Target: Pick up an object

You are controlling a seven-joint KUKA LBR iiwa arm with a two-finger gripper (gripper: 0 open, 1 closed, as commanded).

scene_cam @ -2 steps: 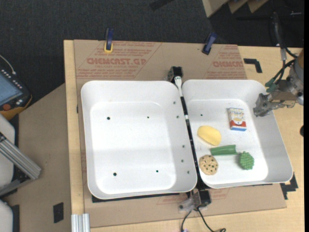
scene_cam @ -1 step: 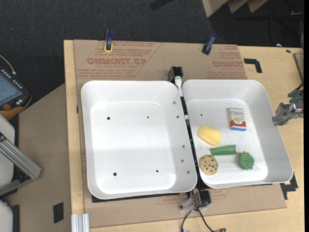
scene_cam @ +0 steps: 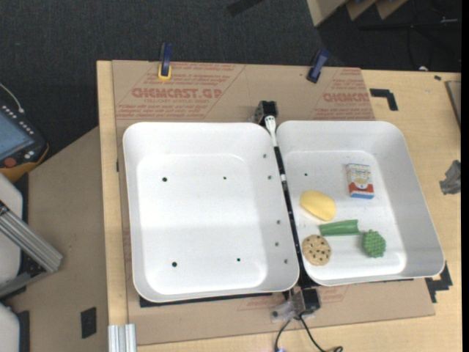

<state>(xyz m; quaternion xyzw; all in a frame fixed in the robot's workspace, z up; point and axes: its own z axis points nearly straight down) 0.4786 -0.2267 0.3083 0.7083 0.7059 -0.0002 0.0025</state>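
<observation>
— Nearest us sits the cookie (scene_cam: 316, 249), a round brown one with dark specks, by the front wall of the right bin (scene_cam: 410, 196). What do we make of the rest?

— We see a green stick (scene_cam: 338, 227) just behind it, and a knobbly green piece (scene_cam: 374, 243) to its right; we cannot tell what vegetable either is. A yellow oval piece (scene_cam: 318, 204) lies near the divider between the bins. Farther back stands a small carton (scene_cam: 360, 180), white with red and blue; its print is too small for us to read.

— And the pincer?

— We catch a grey fragment (scene_cam: 450, 177) cut off at the right edge, beyond the bin's rim. We cannot tell whether that is the pincer, nor how its fingers stand.

— Room to move?

— We find the left bin (scene_cam: 146, 196) wide open, a few dark holes dotting its floor. The five pieces keep apart from the right bin's far and right walls.

— Any writing?

— We read "CHEMCAST" in red on the cardboard (scene_cam: 212, 86) covering the bench, behind both bins, the right copy partly hidden.
</observation>
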